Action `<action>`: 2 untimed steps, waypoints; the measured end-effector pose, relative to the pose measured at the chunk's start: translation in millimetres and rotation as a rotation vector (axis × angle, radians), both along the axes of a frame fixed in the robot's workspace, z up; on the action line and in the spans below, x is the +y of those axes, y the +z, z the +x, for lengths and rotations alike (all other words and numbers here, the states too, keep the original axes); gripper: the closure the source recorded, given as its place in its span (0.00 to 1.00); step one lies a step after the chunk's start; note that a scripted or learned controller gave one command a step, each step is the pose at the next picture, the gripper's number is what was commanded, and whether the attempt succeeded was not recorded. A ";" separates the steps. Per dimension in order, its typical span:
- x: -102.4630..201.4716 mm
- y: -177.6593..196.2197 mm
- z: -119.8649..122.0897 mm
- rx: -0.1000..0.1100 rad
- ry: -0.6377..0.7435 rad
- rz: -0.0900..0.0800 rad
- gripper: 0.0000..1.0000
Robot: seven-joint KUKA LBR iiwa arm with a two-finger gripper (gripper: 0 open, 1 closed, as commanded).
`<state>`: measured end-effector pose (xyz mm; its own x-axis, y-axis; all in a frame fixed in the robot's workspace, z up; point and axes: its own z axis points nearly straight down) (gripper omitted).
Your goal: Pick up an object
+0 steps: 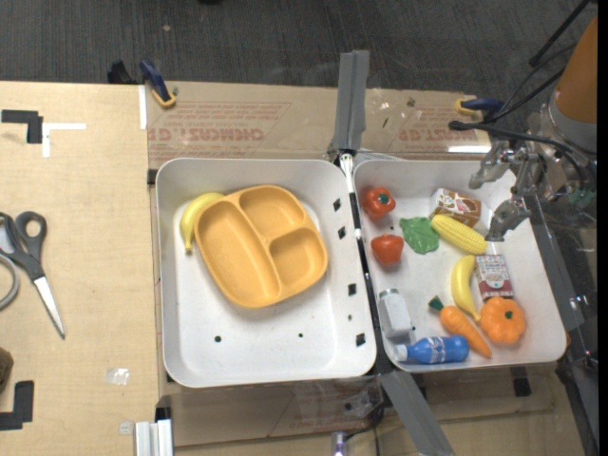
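Corn cob [459, 235] lies in the right bin [546, 255] among toy foods, just beside the hand [502, 218], which hovers low, apparently lining up a grasp; its grip cannot be told.

Toys crowd the right bin [560, 350], while the left bin [266, 350] lies bare around the yellow tray [258, 245].

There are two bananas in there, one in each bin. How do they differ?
The left bin's banana lies tucked against the orange plate, partly hidden by its rim; the right bin's banana lies in full view among other toys. The left one curves along the plate's upper left edge, while the right one runs nearly top to bottom. Both are yellow.
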<state>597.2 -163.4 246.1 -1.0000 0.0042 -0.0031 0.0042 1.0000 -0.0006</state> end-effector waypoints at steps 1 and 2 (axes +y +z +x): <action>4.2 -134.9 -8.6 0.001 -0.237 0.001 0.00; -28.6 -153.2 -86.0 0.000 -0.265 0.001 0.00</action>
<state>511.2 -192.1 92.9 -0.9640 0.2658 -0.0032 0.2658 0.9640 0.0002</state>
